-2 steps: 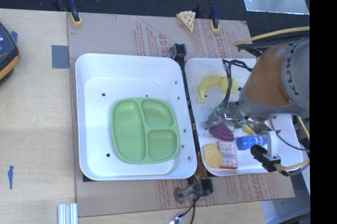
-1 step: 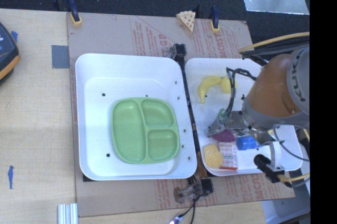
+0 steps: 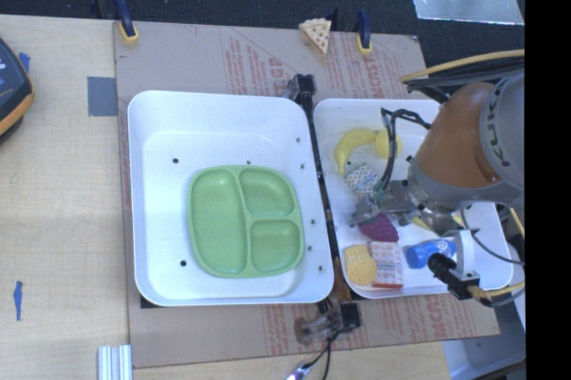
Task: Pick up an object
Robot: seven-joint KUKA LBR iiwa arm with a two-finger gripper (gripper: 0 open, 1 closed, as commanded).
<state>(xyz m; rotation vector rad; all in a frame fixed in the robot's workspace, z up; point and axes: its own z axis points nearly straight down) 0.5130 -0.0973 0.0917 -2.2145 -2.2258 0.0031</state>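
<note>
Pincer low in the right bin, among small toy foods.

The pincer (image 3: 379, 207) hangs over a purple piece (image 3: 381, 228), left of centre in the right bin (image 3: 335, 115); how it stands I cannot tell. The piece looks light, small and probably stiff plastic: grip across its narrow sides. A banana (image 3: 354, 144) lies farther back.

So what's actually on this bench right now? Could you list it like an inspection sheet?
Surface: cardboard sheet on a wooden bench, bearing two white bins.
Job's things: right bin holds a banana, purple piece, yellow cracker, red-and-white packet, blue item.
Clutter: green divided tray in left bin; pizza-slice toy on the cardboard.
Grippers: gripper low over the right bin; jaws unclear.
Cables: black cable on the arm.
Surroundings: blue clamps, dark floor.
</note>
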